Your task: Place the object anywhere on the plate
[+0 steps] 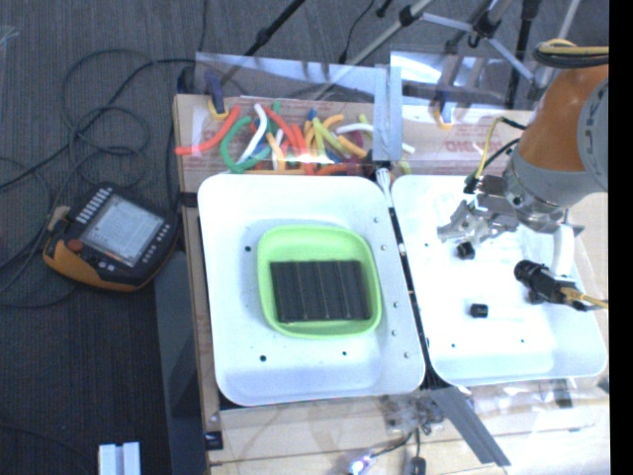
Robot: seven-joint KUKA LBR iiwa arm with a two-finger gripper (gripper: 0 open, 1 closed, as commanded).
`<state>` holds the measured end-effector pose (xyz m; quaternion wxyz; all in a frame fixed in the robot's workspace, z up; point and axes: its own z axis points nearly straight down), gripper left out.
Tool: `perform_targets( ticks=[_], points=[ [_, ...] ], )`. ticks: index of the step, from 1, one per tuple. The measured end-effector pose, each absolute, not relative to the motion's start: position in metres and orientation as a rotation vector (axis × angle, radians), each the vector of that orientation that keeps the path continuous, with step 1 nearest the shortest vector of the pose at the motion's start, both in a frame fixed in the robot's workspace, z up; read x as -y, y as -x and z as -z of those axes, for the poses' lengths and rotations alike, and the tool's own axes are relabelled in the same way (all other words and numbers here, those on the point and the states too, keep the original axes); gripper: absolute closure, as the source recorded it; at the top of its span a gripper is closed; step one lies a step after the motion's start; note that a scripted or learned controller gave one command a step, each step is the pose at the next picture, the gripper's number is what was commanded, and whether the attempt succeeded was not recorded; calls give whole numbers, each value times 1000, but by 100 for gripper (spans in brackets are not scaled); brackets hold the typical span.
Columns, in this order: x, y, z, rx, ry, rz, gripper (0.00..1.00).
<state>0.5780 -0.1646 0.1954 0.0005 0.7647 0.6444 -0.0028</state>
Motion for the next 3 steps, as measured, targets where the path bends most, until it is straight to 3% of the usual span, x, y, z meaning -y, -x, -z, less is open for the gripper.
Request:
perform_targets(
  ticks=[1,2,3],
  points=[
    [165,-578,-196,-2023,-2401,8,0],
    [175,-618,-280,-2029,-2397,5,0],
    [175,-618,-280,-2028,-2397,6,0]
  ],
)
